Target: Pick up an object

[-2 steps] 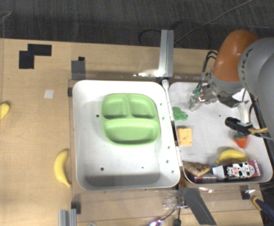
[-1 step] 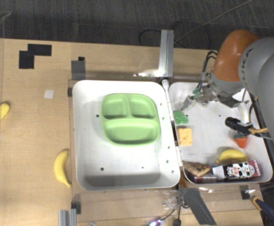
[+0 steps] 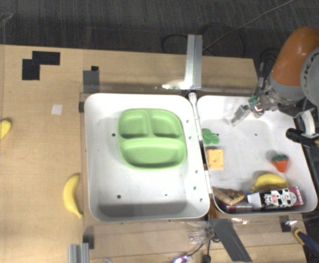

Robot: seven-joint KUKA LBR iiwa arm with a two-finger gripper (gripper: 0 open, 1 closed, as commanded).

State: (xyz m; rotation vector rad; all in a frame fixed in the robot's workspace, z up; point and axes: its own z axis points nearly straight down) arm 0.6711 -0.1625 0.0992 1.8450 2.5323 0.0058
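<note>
the grey arm with the orange band (image 3: 299,53) leans in from the right, and its hand (image 3: 241,114) hangs over the bare upper part of the right white bin (image 3: 233,163). nothing sits between its fingers and it touches no object; whether it stands wide or narrow i cannot tell from this slant — the metal tip is too small and bright.

the things worth picking lie lower in that bin: a small green leafy toy (image 3: 210,137) and a yellow cheese-like square (image 3: 215,159) close to the left wall, a little red strawberry toy (image 3: 280,161) toward the right, and a yellow plastic banana (image 3: 268,180) resting against a printed carton (image 3: 274,198) at the near edge.

to do this step well, i'd say the hand should choose something standing apart — the strawberry looks easiest — come down straight above it, and stay off the bin wall. the left bin holds a pale green divided plate (image 3: 151,137).
</note>
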